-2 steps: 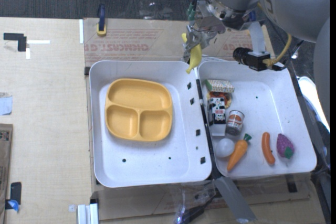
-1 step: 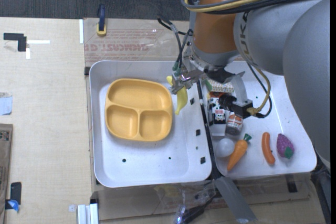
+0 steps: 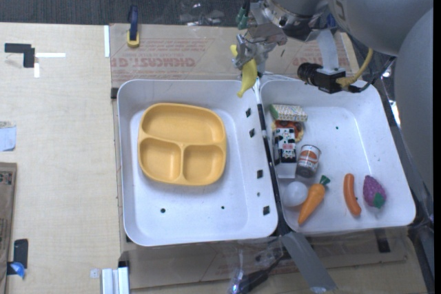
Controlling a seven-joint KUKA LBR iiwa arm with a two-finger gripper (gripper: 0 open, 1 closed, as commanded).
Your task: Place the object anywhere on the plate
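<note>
Gripper (image 3: 249, 58) is clamped on the banana (image 3: 247, 79), which dangles above the wall between bins. It's lifted clear of the right bin (image 3: 358, 122) for transfer; the yellow plate (image 3: 182, 143) sits lower-left in the left bin (image 3: 186, 220).

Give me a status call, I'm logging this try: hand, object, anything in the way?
Hand above the bins' shared wall, shut on yellow banana. Banana hanging clear of yellow plate in left bin. Path to plate open.

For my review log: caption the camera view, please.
End effector holds a banana above the bins' shared edge, beside the yellow plate.
</note>
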